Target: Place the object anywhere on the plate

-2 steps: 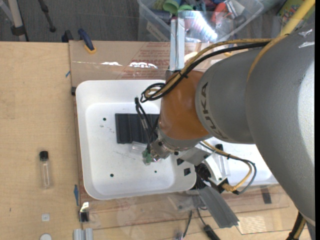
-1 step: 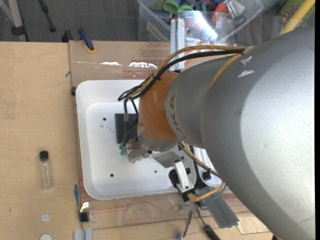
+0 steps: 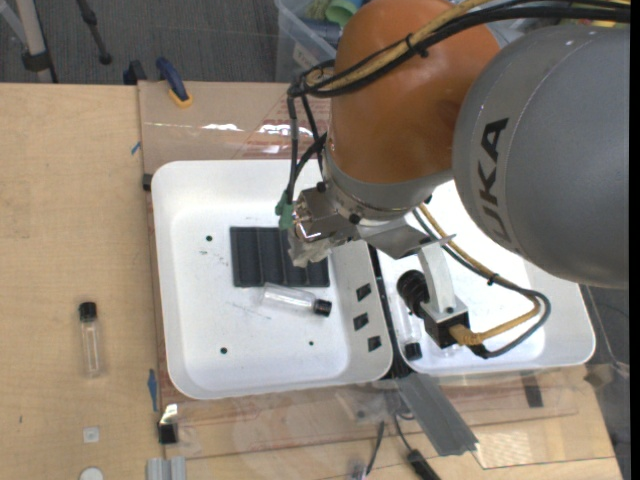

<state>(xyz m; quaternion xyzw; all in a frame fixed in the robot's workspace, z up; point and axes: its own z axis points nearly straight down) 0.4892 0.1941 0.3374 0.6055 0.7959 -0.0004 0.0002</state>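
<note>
On the bare wooden surface (image 3: 60, 188), near its left edge, a spare vial (image 3: 90, 338) with a black cap lies flat, its cap toward the far edge. A blue clamp (image 3: 177, 86) sits at the far edge of the surface, just beyond the far left corner of the left bin (image 3: 190, 358).

Within the left bin, a dark ribbed plate (image 3: 258, 256) lies flat in the middle of the floor, a little closer to the far wall than to the near one. The clear tube (image 3: 290, 297), the task's thing, lies on its side on the bin floor just beside the plate's near edge, toward the plate's right end, with its black cap pointing to the bin's right wall. It rests on white floor, not on the plate; whether its left end touches the plate's edge is too fine to tell.

The pincer (image 3: 308, 240) hangs over the plate's right edge, above and apart from the tube. Whether the pincer is apart or together cannot be told from this angle, and nothing shows inside it.

The grey and orange arm (image 3: 520, 148) looms over the right bin (image 3: 565, 333), covering much of it.
</note>
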